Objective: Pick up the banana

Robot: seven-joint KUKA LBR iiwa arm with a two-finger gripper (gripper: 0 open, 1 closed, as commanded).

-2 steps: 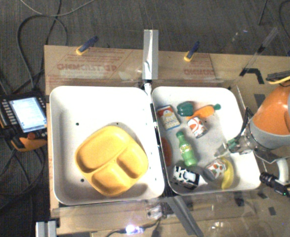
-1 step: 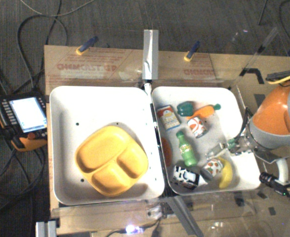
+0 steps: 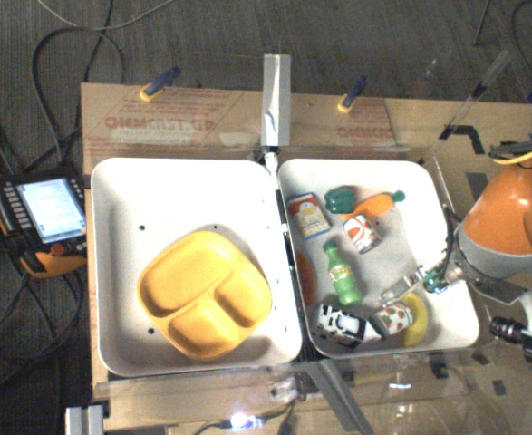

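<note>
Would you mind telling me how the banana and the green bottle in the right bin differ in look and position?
The banana is yellow and curved, while the green bottle is green with a straight body. The banana sits near the bin's front right corner, right by the gripper; the green bottle sits nearer the middle, left of the gripper. Both lie flat in the right bin.

Banana (image 3: 418, 320): yellow, curved, small. Lies flat on floor of right bin, at near right corner. Long axis runs roughly far-to-near, lower tip close to bin's near wall. Upper end partly covered (exact length cannot be judged). Left side touches, or sits just beside, round red-and-white item. Colour uniform, peel looks intact, surface detail too blurred to read.
</note>
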